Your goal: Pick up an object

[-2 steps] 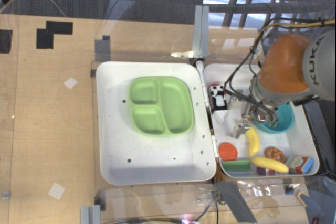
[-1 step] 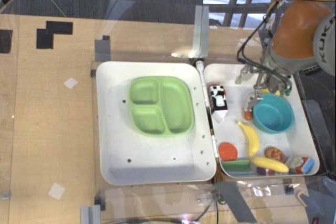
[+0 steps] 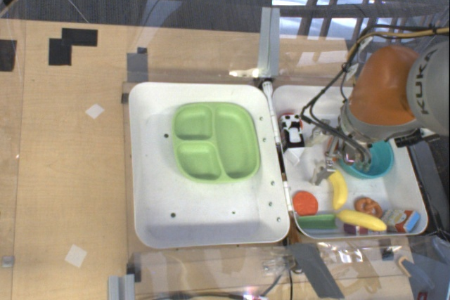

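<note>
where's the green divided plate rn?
The green divided plate lies in the left bin, roughly central, left of the divider from the tool.

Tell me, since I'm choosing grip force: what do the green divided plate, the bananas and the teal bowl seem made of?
Green divided plate: likely moulded plastic, with a smooth, even colour and soft sheen. The two bananas: probably plastic toy fruit, uniformly bright yellow and unblemished, though the look leaves foam or rubber open. Teal bowl: apparently plastic too, thin-walled with a solid colour; the arm covers part of it.
</note>
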You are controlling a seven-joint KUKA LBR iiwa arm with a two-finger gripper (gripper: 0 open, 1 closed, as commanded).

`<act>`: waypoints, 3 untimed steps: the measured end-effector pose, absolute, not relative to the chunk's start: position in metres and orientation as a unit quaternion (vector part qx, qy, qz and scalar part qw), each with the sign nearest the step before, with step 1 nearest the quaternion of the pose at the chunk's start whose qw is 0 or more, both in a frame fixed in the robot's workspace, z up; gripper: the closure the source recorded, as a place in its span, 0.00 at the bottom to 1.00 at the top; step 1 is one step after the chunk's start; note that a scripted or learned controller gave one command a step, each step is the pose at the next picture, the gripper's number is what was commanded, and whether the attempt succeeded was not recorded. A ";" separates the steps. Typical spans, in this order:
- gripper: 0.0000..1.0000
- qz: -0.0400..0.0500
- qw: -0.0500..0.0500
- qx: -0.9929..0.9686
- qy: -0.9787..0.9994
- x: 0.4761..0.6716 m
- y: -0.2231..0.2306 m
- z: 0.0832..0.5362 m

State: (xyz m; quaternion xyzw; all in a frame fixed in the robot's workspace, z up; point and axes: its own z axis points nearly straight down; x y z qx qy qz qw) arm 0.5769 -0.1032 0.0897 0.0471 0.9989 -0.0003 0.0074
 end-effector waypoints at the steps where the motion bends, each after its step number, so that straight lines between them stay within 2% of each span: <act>1: 0.00 0.000 0.009 0.136 0.991 0.524 -0.110 0.091; 2: 0.00 0.001 0.008 0.188 0.982 0.591 -0.130 0.089; 3: 0.00 0.001 0.007 0.185 0.983 0.566 -0.134 0.090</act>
